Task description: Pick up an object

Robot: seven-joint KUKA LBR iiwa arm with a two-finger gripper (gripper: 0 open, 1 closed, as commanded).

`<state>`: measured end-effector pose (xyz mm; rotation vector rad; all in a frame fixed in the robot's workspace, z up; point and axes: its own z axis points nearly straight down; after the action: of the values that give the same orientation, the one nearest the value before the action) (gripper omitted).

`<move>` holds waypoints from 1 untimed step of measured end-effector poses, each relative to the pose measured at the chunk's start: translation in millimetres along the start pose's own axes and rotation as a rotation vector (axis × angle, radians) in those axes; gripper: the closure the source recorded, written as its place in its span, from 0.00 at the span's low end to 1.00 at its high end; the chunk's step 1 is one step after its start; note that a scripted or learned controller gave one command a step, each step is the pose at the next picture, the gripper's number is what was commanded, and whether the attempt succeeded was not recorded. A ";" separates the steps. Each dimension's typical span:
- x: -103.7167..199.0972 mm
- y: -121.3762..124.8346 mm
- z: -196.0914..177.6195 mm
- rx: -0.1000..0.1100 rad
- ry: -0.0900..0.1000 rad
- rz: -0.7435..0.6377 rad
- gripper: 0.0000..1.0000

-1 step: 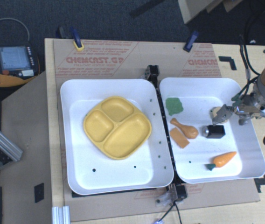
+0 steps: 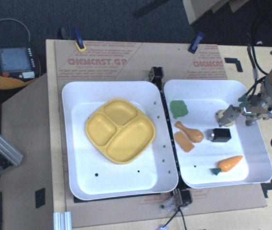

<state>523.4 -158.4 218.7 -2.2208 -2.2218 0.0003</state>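
- Camera view: gripper (image 2: pixel 224 117), fingers' state cannot be told, hovers at 12 o'clock of the black block (image 2: pixel 220 135) in the right bin (image 2: pixel 258 150)
- Step, as judged: approach; next, descend onto the block

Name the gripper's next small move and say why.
Probably a short drop onto the black block. The gripper hovers just above it in the right bin with nothing between its fingers, and the block lies apart from the chicken leg and carrot.
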 end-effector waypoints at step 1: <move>-7.5 4.8 46.9 0.003 0.001 0.001 0.00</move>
<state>528.2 -165.8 171.8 -2.2199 -2.2184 0.0022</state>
